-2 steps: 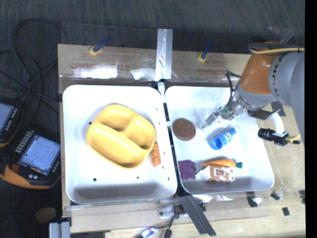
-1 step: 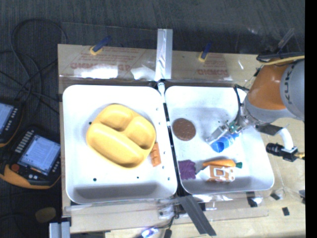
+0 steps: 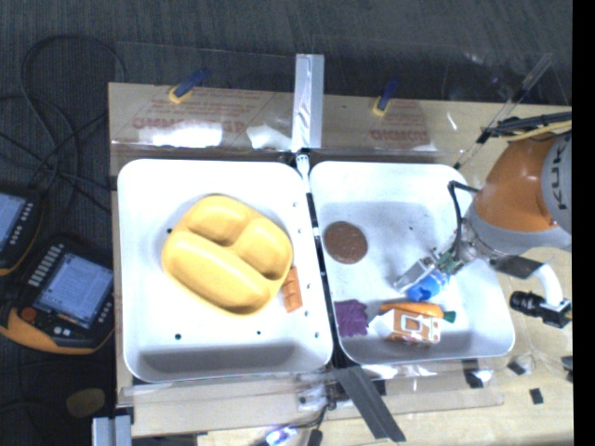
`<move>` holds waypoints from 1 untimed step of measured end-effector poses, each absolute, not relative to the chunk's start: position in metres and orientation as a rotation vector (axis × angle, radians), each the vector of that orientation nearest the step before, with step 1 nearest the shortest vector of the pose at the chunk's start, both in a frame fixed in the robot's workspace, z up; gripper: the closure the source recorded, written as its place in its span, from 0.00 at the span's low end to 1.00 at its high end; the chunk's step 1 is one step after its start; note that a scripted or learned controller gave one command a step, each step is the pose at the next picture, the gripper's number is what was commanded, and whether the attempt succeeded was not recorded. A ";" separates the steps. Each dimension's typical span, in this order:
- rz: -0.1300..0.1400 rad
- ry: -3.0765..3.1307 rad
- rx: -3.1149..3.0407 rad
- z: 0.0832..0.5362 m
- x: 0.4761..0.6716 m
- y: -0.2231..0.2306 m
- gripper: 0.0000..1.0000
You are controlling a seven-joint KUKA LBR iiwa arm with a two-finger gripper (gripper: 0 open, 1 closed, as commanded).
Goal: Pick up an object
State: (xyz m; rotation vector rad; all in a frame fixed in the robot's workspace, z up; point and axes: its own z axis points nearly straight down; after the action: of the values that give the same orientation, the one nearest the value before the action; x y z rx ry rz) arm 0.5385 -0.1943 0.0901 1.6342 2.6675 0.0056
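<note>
Two white bins sat side by side on the bench. The left bin (image 3: 139, 342) held a big yellow lump (image 3: 228, 252) with a small orange piece (image 3: 292, 289) tucked at its right edge. The right bin (image 3: 390, 179) held a brown disc (image 3: 346, 242), a purple thing (image 3: 350, 317), an orange and white toy (image 3: 414, 323) and a blue thing (image 3: 425, 289). The arm (image 3: 521, 198) reached in from the right, and its gripper (image 3: 418, 274) was low in the right bin, just above the blue thing and maybe touching it. I could not tell how the gripper stood, because that spot was small and blurry. Nothing could be seen held yet. The blue thing looked like the one it was going for. The blue thing and the toy lay very close together, so a grab could bump the toy or catch both. The blue thing was small and could slip out when lifted. A push could also slide it to the bin wall, where it would be harder to grab.
</note>
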 end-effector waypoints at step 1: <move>0.013 2.671 1.622 0.091 0.507 -0.204 0.00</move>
State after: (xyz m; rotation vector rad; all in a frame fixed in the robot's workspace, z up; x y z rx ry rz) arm 0.5065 -0.2038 0.0906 1.6217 2.6709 0.0132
